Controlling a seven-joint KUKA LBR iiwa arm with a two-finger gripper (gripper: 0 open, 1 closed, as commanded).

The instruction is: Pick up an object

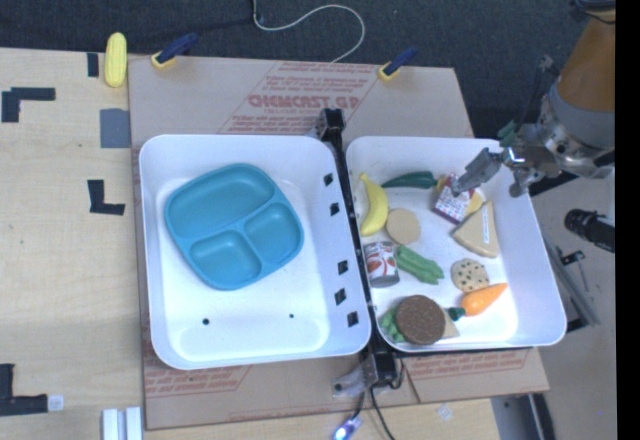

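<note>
Gripper (pixel 462 186) is low in the right bin (pixel 530 273), far side, right of the banana (pixel 374 206) — can't tell if it's clenched or released. Its tip sits over a small pink-and-white packet (pixel 447 205), touching or just above. Cheese wedge (pixel 479 232) just right of that. Can (pixel 381 263), bean pod (pixel 419 264), cookie (pixel 468 274), carrot (pixel 483 299), burger (pixel 420 320) lie nearer than the banana. Blue plate (pixel 233 225) is in the left bin (pixel 190 343).

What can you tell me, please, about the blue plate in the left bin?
The blue plate is a smooth, plastic-looking tray with rounded corners and three compartments: one large, two smaller. It lies flat and right way up, turned at a slant, in the upper left part of the left bin. Nothing rests on it or touches it.
</note>
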